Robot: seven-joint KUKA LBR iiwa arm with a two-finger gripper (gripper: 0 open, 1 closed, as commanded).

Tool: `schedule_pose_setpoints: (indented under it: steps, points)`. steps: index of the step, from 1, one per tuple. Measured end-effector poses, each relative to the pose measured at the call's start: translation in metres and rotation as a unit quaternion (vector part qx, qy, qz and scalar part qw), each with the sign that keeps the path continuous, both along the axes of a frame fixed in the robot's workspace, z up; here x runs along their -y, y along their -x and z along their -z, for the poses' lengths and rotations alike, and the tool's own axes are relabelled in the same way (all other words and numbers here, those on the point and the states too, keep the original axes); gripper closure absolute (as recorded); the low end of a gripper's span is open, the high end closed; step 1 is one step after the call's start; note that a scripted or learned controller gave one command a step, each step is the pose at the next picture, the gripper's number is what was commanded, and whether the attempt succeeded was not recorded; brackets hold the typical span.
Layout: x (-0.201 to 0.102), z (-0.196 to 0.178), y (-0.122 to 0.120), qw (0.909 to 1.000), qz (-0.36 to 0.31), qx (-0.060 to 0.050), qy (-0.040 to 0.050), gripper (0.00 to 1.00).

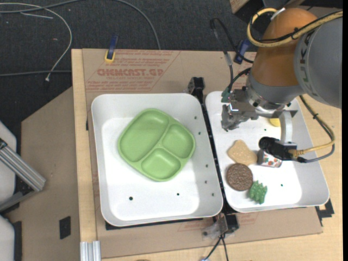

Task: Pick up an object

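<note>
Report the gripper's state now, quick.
Gripper: over the right bin, above the tan cookie; open or shut cannot be told.

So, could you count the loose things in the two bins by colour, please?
Green: 2, the divided plate and a small toy
Tan: 1, a flat piece
Brown: 1, a round disc
Yellow: 1, partly hidden
Total: 5
</note>
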State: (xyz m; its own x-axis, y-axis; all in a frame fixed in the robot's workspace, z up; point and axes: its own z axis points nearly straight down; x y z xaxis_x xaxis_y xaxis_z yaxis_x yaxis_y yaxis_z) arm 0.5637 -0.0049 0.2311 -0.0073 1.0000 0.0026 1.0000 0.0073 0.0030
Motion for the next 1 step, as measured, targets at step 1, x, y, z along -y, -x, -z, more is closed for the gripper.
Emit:
schedule_pose_setpoints:
  steps: [1]
  points:
    - [-0.052, -0.0083, -0.0102, 1.0, 0.0, 0.0, 0.0001, 1.0]
